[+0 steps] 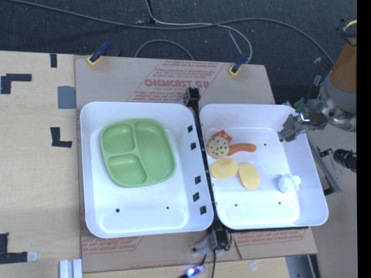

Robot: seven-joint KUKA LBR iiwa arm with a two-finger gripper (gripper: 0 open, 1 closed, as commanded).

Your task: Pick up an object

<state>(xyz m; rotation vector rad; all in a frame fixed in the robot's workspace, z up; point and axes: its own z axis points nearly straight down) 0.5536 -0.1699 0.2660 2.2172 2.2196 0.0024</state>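
Toy food in the right bin (301, 210): cookie (218, 147), sausage (242, 149), two yellow pieces, one small white piece.
Speckled tan cookie near the bin's left wall, touching an orange scrap at its upper edge; thin orange sausage (242, 149) just beside it, long axis running left to right with a slight bend. Below these, yellow oval piece (223, 168) lying crosswise and second yellow piece (249, 175) just beside it, pointing up and down the bin. Small white object (286, 183) apart, close to the right wall. Bare white floor along the bin's near edge and upper right corner. Hand (288, 129) poised over the right rim, well apart from every piece, gripping nothing; opening cannot be told. Green divided plate (138, 152) alone in the left bin (93, 201) on the surface (35, 172).
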